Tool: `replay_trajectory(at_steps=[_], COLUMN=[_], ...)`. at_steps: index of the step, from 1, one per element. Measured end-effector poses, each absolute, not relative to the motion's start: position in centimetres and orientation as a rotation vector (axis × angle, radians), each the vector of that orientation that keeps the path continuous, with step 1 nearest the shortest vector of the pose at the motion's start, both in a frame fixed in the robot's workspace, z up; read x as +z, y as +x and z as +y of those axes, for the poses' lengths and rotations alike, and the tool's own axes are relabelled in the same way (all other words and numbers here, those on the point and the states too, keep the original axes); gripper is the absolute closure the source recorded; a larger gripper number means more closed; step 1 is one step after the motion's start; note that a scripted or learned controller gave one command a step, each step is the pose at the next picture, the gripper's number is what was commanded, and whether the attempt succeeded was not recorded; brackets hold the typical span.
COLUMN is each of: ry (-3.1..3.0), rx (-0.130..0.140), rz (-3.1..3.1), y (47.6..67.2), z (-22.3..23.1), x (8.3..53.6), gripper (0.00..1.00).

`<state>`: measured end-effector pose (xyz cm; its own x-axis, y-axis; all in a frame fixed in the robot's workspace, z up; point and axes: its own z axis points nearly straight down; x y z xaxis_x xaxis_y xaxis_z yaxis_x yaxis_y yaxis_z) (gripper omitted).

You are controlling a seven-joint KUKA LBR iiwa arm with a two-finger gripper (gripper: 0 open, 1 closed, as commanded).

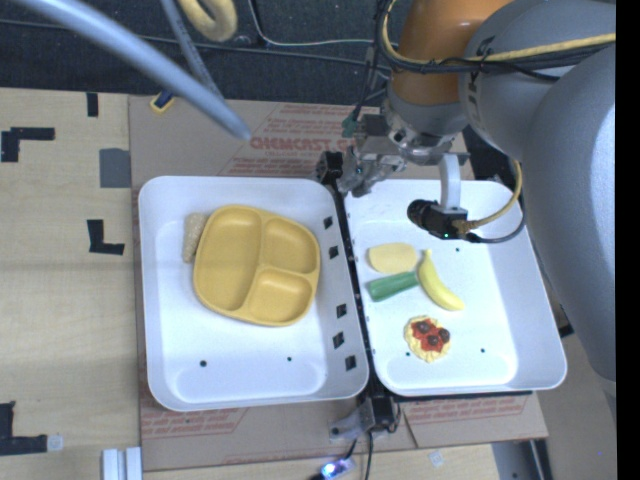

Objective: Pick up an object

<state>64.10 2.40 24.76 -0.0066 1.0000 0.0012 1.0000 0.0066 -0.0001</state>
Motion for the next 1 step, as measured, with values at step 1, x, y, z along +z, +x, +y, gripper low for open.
replay_trajectory(at_steps=[1], ry=[-2.214], rx=[0.001], rz=[-2.227], y=[63.9], z=[7.25], x=[24.54], gripper=[1.0])
